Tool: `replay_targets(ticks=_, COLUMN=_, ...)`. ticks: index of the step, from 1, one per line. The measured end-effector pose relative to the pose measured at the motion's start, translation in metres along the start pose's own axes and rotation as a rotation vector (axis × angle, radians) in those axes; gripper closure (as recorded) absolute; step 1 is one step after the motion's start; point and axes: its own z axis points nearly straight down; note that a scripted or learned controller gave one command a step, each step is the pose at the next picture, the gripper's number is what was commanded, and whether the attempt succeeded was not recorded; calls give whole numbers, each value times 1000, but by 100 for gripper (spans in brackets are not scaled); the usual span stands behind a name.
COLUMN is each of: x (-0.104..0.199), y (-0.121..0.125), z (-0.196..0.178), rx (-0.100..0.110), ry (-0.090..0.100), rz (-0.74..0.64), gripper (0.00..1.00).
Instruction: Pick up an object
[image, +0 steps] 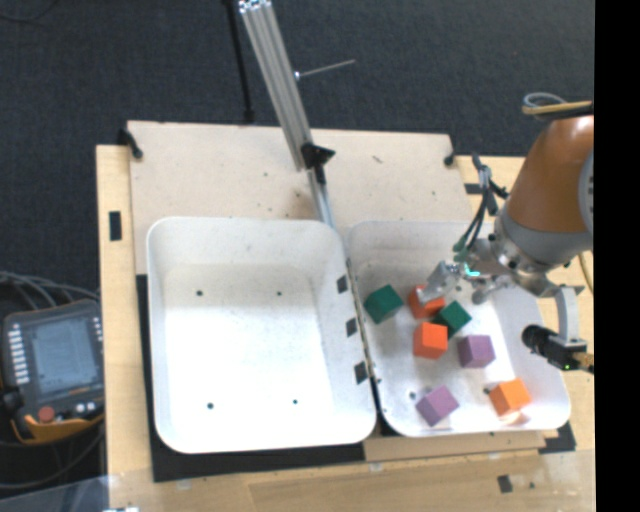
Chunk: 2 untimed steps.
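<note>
The gripper (437, 294) is low in the right bin (400, 240), fingers down around a small orange-red block (427, 303) near the bin's middle; whether the jaws are spread or pinching it, I cannot tell. Touching it: a dark green cube (455, 317). Beyond: an orange cube (431, 339) and a green cube (383, 302) toward the left wall. Nothing lifted yet, so grip and raise remain.

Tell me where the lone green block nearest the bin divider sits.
The green block lies in the right bin, at its left side, just left of the pincer.
</note>
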Motion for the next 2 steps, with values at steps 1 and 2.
replay_targets(ticks=1, x=0, y=1, z=-2, rx=-5, ry=-1, rz=2, gripper=0)
replay_targets(ticks=2, x=-8, y=-8, z=50, rx=1, ry=-2, rz=3, gripper=0)
